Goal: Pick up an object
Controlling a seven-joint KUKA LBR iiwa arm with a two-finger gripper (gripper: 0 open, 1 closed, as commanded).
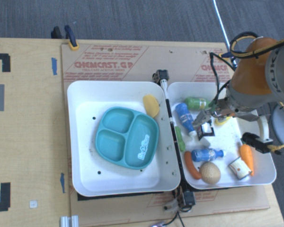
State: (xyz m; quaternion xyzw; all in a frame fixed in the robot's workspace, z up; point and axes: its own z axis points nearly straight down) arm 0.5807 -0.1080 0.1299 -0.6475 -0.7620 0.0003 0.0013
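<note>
My gripper (204,123) hangs low over the middle of the right bin (270,176), reaching in from the right. It sits just right of a large blue bottle (184,117) and below a green bottle (195,102). A yellow item (222,121) peeks out from under the wrist. Toward the bin's front lie a small blue bottle (206,154), a tan egg-shaped ball (210,172), a red sausage (191,165), an orange carrot (247,156) and a small white box (238,168). A green strip (179,138) lies along the bin's left wall.
The left bin (80,126) holds a teal divided plate (127,137) and a yellow fruit-like piece (151,105) in its far right corner. Both bins stand on a cardboard sheet (104,60) on the wooden bench.
</note>
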